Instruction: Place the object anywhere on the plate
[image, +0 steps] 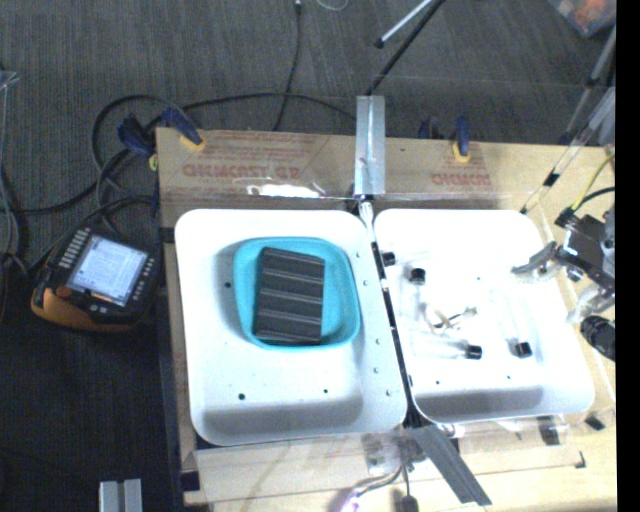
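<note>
The two bins looked like smooth, glossy white plastic. The plate was smooth teal (plastic, seemingly), the ribbed object on it matt dark grey; the bench looked wooden.

Tool: grey metal parts, black fittings, thin cables.
</note>
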